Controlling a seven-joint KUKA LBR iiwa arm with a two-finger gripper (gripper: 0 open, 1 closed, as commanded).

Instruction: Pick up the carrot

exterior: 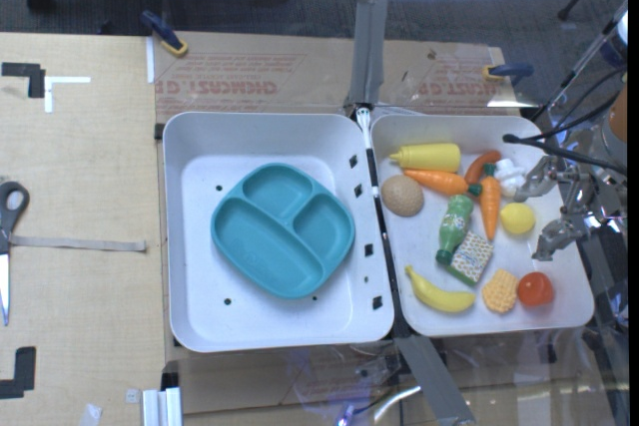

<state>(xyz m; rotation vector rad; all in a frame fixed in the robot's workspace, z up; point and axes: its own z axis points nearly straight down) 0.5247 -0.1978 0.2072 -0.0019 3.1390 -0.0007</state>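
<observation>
Orange carrots (436, 181) lie in the right bin (574, 319), beside the yellow bottle (427, 157). Gripper (555, 210) hovers at the bin's right edge, fingers spread, grasping nothing. Approach step: next, move left and descend over one carrot.

Silvery metal tool (555, 205) with black cables, orange band above.

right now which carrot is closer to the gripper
The upright carrot beside the lemon; the other carrot lies crosswise under the mustard bottle, farther from the gripper.
</observation>
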